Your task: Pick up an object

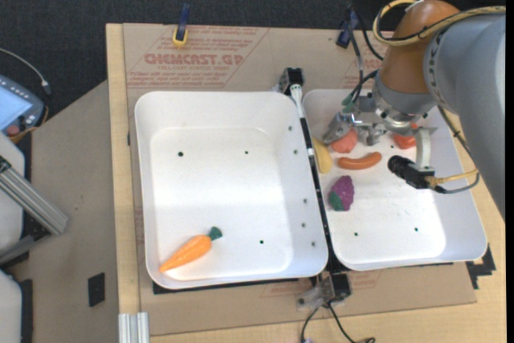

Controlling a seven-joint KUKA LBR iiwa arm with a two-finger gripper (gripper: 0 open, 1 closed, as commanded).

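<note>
Orange-red toy sausage (359, 161) lies in the right white bin (418, 241), upper half, long axis running roughly left-right with a slight curve, ends tipped up a little. Just above its left end sits a small salmon-pink rounded toy (344, 142), right under the two-finger gripper (359, 127). The gripper hangs over that pink toy at the bin's upper left; whether its claw is spread or closed cannot be told, since the wrist covers it. A red toy piece (405, 141) shows just right of the gripper, partly hidden. Below the sausage is a purple grape-bunch toy (342, 193), near the bin's left wall. A yellow toy piece (323, 158) rests against that same left wall, just left of the sausage. A black cable connector (409, 172) hangs off the arm to the sausage's right.

Left white bin (161, 124) holds an orange plastic carrot with green top (191, 249), at its lower-left, pointing lower-left, green end upper-right. Both bins sit on a brown cardboard sheet (209, 52).
</note>
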